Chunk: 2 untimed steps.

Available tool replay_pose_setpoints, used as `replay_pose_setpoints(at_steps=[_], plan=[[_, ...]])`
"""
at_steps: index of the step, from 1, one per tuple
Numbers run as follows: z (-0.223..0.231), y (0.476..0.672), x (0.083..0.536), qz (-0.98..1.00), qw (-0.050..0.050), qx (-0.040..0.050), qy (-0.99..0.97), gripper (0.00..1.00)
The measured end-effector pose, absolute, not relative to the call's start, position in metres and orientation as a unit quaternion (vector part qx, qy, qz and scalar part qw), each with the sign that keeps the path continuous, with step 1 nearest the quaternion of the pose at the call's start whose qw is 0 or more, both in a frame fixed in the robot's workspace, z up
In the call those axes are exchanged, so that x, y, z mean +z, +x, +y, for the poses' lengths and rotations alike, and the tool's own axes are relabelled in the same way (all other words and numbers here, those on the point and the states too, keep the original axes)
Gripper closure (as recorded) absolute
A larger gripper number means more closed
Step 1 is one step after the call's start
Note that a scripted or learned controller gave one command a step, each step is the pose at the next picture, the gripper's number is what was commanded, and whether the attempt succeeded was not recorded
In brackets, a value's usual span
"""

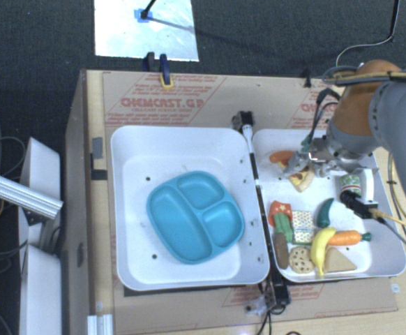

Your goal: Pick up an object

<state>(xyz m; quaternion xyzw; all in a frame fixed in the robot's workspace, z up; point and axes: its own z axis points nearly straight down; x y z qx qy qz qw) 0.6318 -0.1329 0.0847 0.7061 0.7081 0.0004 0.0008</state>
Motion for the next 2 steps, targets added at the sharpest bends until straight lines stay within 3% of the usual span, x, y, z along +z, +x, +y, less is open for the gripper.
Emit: replay_pose_setpoints(at_steps=[1, 2], plan=[[-0.0897, 0.6660, 0.0848, 0.708, -0.002, -0.0052, 0.706, 0.00], [-0.0900, 0.6664, 0.0847, 0.709, -0.003, -0.0056, 0.706, 0.00]])
